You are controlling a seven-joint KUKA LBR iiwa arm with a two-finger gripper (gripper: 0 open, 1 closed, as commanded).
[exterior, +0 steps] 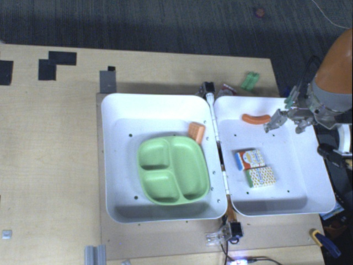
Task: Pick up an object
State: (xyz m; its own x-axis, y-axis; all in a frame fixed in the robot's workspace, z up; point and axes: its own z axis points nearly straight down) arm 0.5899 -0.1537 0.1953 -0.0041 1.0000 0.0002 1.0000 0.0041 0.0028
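Left of your fingers (285,120), across the table (49,148): left bin (118,148) with green divided plate (173,169) and orange block (196,131). Right bin (309,175), below them: two small boxes (255,168). Orange sausage (256,118) just beside them. Fingers apart, holding nothing.

A pale wood-grain bench (49,164) fills most of the scene, its far edge meeting a dark grey carpeted floor (165,15). Black tape patches (55,65) mark the bench at upper left. A thin pale cable (317,4) trails across the floor at upper right. Light falls evenly, leaving soft shadows. Small metal brackets (95,254) sit at the bench's near edge.
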